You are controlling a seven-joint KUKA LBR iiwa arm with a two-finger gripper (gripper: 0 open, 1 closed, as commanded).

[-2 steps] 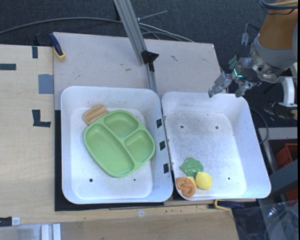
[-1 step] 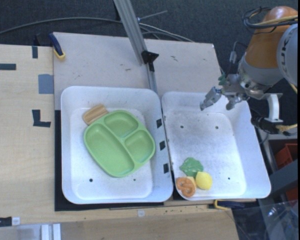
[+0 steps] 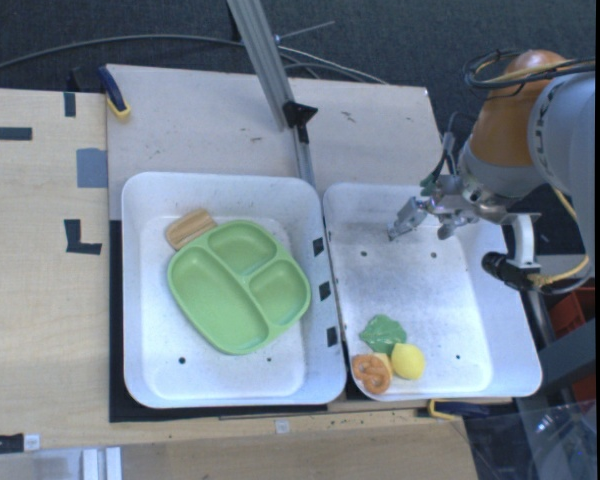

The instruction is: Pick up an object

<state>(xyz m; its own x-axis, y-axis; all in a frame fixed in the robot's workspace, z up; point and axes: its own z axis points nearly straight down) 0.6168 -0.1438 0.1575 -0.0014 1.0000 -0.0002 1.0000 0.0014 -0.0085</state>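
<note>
1. The claw (image 3: 420,224) was seen spread open with nothing in it, over the far part of the right bin (image 3: 500,363).
2. A green piece (image 3: 382,330), a yellow lemon (image 3: 408,361) and an orange pretzel (image 3: 371,372) were found clustered at that bin's near edge, well apart from the claw.
3. A green divided plate (image 3: 238,285) was seen in the left bin (image 3: 145,358), a tan piece (image 3: 189,227) touching its far rim.

The arm (image 3: 570,118) is cased in smooth grey, rounded in section, and a broad orange band (image 3: 505,118) is wrapped around it above the wrist. Thin dark cables (image 3: 500,68) are looped over the orange part. At the wrist a small metallic gripper (image 3: 420,218) is mounted, built of grey and silver parts, with a green speck on its upper side.
</note>
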